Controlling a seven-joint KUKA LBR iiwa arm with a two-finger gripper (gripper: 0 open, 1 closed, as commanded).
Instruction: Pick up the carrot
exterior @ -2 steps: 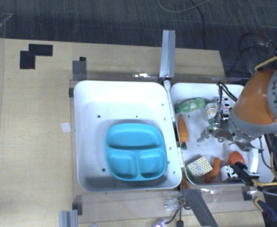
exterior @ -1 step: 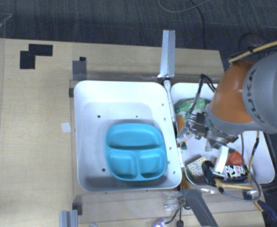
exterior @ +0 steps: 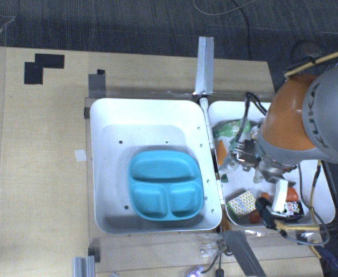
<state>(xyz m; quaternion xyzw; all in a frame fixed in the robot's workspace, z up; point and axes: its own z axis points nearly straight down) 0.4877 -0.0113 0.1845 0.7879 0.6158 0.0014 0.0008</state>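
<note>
Your arm (exterior: pixel 307 114) leans over the right bin (exterior: pixel 329 208); a blue tray (exterior: pixel 166 183) fills the left bin (exterior: pixel 108 154).
The gripper (exterior: pixel 241 154) hangs beside the carrot (exterior: pixel 221 152) (an orange sliver against the right bin's left wall); its finger gap can't be told.

The arm (exterior: pixel 330 114) is grey and rounded, with an orange band (exterior: pixel 287 120), black cables, and a metal wrist.
</note>
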